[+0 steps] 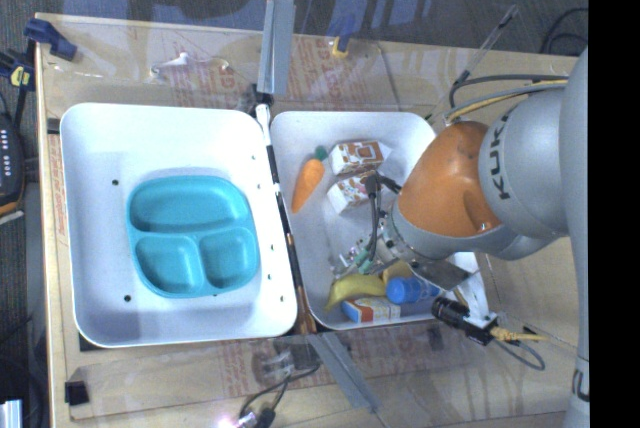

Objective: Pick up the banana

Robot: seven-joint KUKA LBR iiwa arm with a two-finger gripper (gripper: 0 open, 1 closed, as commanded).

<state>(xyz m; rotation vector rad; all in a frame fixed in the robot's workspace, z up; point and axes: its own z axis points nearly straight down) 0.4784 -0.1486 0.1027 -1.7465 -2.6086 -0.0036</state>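
The yellow banana point(357, 289) lies near the front edge of the right bin point(300, 131), curved, with its left tip toward the bin's front left corner. The gripper point(358, 259) reaches down just above the banana, under the arm's orange band point(445, 196). The wrist hides most of the gripper. The banana's right end is tucked under the arm.
An orange carrot point(307, 183) and two small cartons point(358, 157) point(350, 193) lie at the back of the right bin. A blue bottle point(410, 291) and a flat box point(375, 312) sit beside the banana. The left bin point(90, 131) holds a teal divided tray point(192, 234).
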